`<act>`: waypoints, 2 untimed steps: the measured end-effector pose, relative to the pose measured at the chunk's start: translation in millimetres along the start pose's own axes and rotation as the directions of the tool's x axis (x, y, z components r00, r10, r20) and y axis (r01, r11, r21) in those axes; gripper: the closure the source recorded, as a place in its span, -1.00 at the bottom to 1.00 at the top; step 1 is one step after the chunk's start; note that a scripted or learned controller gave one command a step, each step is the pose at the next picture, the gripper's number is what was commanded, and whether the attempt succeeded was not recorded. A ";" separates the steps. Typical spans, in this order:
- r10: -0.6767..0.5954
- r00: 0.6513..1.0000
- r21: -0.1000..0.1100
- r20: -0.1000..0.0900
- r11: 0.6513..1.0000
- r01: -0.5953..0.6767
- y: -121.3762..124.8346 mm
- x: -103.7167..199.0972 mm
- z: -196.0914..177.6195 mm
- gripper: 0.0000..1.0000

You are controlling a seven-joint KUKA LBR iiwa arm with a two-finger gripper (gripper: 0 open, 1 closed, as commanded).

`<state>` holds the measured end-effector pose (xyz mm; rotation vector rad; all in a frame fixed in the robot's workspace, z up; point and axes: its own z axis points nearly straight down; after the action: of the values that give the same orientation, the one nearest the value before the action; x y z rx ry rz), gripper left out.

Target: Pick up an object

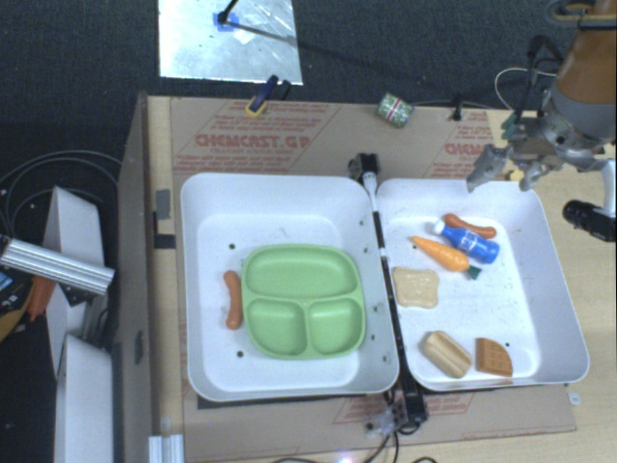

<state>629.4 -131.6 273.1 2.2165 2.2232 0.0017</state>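
My gripper (507, 173) hangs open above the far edge of the right bin (549, 287), with nothing between its fingers. Below it in that bin lie a blue bottle (469, 243), a red sausage (471, 226) against it, and a carrot (442, 252). Nearer the front are a slice of bread (415, 287), a bread roll (447, 353) and a brown waffle piece (494, 357). The left bin (207, 258) holds a green divided plate (304, 299) and a small sausage (232, 299) beside it.
A cardboard sheet (289, 133) lies under both bins. A small green can (393, 110) and a yellow-and-black clip (265, 96) rest on it beyond the bins. Cables and metal parts (58, 258) crowd the left side.
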 end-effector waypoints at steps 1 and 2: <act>0.002 1.000 0.004 -0.001 1.000 -0.002 -24.3 8.8 105.6 -1.00; 0.002 1.000 0.000 0.000 1.000 -0.002 -14.0 1.1 152.3 -1.00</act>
<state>615.8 -130.7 120.8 2.2188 2.2210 0.0017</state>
